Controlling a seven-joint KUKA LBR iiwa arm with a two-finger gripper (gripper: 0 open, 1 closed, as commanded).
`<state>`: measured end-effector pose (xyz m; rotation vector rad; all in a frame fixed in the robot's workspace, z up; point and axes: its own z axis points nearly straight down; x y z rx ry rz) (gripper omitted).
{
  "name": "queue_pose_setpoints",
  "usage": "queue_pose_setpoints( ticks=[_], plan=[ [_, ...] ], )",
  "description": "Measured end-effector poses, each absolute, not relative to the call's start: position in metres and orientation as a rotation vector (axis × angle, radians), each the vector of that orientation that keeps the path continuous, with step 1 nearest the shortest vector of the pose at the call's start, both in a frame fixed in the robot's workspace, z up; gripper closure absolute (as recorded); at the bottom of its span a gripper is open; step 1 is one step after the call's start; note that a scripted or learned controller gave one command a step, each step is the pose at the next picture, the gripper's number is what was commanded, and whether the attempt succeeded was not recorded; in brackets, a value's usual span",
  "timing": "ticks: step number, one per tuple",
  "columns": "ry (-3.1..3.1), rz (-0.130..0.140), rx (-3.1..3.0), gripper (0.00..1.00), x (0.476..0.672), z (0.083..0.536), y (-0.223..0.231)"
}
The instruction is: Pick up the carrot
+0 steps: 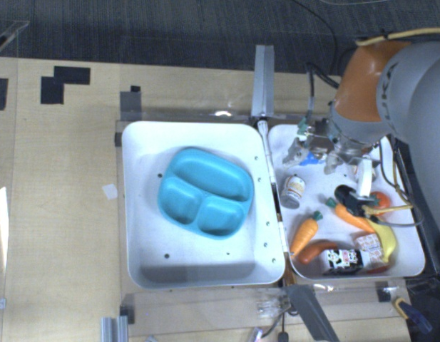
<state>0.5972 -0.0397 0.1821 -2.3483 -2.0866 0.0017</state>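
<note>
Two carrots lie in the right bin (418,262). One carrot (304,235) rests near the bin's left wall, its green top pointing up and right. A second carrot (354,219) lies further right, tip towards the banana. My gripper (312,157) hangs over the far part of this bin, well above and behind both carrots. It is open, its fingers apart over a small blue thing (310,159), with nothing held between them.
A small can (294,189) stands just below the gripper. A banana (384,241), a reddish-brown sausage shape (318,249) and a black-and-white packet (341,259) crowd the bin's near end. The left bin (145,262) holds a blue divided plate (205,192).
</note>
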Motion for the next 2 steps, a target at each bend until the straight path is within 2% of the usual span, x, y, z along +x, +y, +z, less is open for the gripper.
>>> queue_pose_setpoints(
  ticks=[1,2],
  plan=[
    [-2.308,0.002,-2.127,0.0,0.5463,0.1126,-0.121],
    [-2.31,0.002,-2.123,1.0,0.5483,0.1207,-0.1201]
  ],
)
